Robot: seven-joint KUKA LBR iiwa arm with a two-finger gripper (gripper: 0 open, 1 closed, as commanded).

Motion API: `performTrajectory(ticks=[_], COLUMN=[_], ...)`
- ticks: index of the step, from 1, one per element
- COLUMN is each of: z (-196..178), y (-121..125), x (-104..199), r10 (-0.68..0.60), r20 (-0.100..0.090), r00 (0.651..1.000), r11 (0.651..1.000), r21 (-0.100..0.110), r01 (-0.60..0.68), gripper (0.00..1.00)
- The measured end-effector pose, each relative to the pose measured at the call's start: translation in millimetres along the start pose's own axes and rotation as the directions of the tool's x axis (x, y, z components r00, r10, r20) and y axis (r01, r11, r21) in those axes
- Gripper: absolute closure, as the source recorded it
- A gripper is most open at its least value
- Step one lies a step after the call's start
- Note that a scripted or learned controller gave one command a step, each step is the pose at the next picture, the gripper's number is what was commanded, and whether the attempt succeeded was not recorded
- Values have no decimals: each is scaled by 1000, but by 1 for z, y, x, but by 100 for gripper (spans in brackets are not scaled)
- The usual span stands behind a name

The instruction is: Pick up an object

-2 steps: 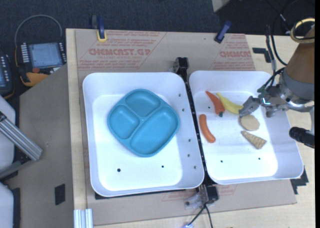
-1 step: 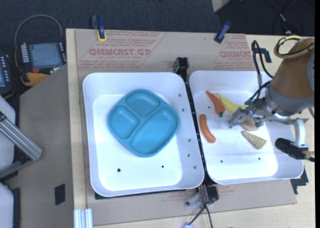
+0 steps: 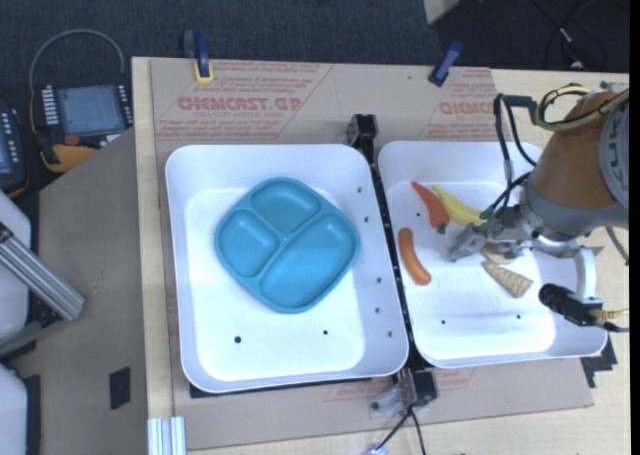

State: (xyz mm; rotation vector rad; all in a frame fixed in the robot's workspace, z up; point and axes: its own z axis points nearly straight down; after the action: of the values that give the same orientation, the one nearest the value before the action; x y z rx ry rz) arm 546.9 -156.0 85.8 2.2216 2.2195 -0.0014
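Observation:
The right bin [image 3: 480,341] holds several small toy foods. An orange-red pepper [image 3: 430,202] and a yellow curved piece [image 3: 458,207] lie near its back. An orange sausage [image 3: 413,256] lies by the left wall, and a tan wedge [image 3: 509,279] sits nearer the right. My gripper [image 3: 462,242] hangs low over the bin's middle, just in front of the yellow piece and right of the sausage. I see nothing clearly held in it.
The left bin [image 3: 250,348] carries a blue divided plate [image 3: 288,243]. A black divider with clamps runs between the bins. The arm's orange band [image 3: 575,168] and cables overhang the right bin's right side.

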Motion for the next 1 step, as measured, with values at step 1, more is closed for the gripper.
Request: performTrajectory(ticks=[1], z=[-14], y=[2], x=[-2], r10=[1], r20=[5], r00=[1000], r11=[1000], r21=[-9], r01=[-1], gripper=[100])
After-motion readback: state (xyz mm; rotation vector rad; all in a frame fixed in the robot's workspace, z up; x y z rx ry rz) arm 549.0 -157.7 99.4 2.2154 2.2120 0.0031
